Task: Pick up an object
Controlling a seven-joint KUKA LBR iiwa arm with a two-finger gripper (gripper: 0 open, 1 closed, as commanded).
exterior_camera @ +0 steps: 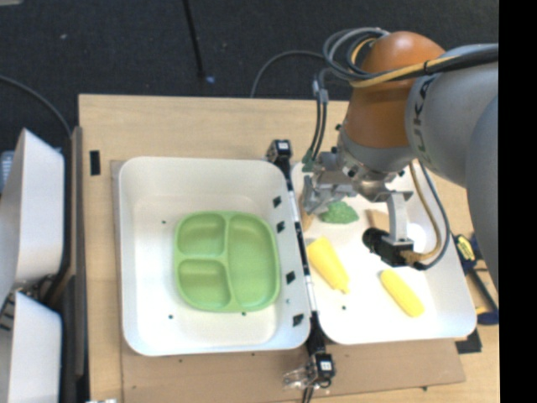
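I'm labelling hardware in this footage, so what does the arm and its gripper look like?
The arm is a thick grey cylinder with a rounded orange band above the wrist. Grey and black cables loop over the orange part and hang beside it. Below sits the gripper, a metallic grey block, with a black fitting on a cable near it.

The left bin (134, 250) holds a green divided plate (226, 261); the right bin (445, 317) holds two yellow corn cobs (327, 264) (401, 293), apart, and a green leafy piece (340, 213); the gripper (323, 193) hangs beside that piece, low over the right bin.
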